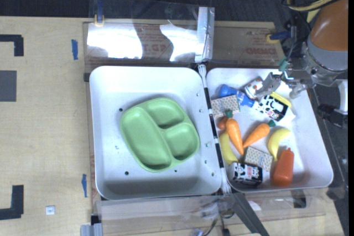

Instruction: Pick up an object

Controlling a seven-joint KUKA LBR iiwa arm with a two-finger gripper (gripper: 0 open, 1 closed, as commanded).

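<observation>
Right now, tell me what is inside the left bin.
The left bin holds one green tray with three compartments, lying near the middle. White bin floor shows all around it. Whatever is under the tray is covered, so I cannot tell.

faint reddish print runs across the brown cardboard panel (251,44) behind the bins, under the clear plastic sheet (146,36) as well — too blurred and glare-washed to read. the small patterned packets (258,158) in the right bin (318,135) show no legible words.
</observation>
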